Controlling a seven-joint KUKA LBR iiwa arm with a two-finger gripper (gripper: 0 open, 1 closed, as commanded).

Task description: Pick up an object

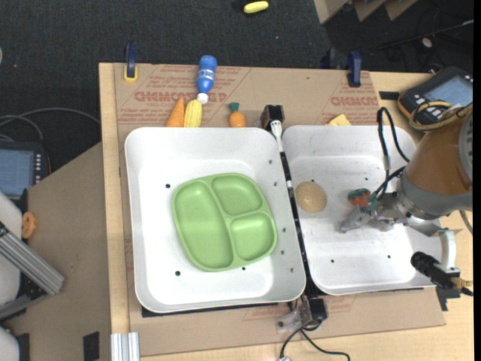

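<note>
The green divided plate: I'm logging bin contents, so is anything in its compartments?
Empty. The green divided plastic plate lies flat in the left white bin, and all three compartments show bare green.

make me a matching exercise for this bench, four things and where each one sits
Things:
1. green divided plate
2. tan round object
3. blue and white bottle
4. yellow object

Places:
A. on the dark floor beyond the bench
B. in the left bin
C. on the board behind the left bin
D. in the right bin

Pairs: 1-B, 2-D, 3-C, 4-A
</note>
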